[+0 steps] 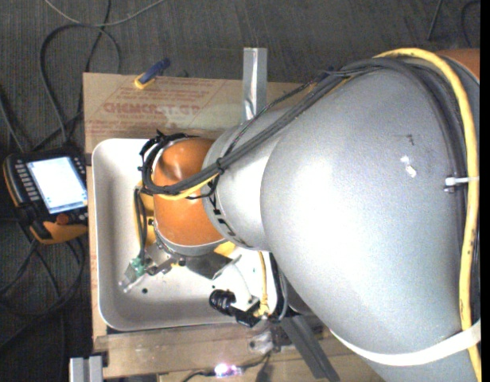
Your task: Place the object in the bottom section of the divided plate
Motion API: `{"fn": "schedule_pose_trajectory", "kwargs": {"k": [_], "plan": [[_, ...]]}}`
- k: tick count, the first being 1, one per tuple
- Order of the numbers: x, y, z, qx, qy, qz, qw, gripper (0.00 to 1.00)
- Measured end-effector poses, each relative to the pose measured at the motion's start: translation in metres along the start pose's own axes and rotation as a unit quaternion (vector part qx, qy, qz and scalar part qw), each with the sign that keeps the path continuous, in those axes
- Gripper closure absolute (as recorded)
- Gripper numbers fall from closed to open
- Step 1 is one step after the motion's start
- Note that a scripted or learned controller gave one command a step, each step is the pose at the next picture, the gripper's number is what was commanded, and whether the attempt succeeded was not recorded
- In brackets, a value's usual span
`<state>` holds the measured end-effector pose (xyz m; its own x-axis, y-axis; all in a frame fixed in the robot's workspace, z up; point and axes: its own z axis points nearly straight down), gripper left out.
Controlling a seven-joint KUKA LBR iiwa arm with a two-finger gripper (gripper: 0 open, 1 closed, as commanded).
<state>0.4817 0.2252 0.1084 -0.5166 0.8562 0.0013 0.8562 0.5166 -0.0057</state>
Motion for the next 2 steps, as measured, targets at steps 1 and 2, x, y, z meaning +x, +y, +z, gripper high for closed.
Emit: {"fn": "schedule_pose_trajectory", "kwargs": {"k": [1,2], "plan": [[-0.009,0.008,0.012,-0.022,0.004,0.282,0.9591,0.00],[-0.036,-0.005,-0.090,-0.001,-0.002,0.428,0.9036,0.00]]}}
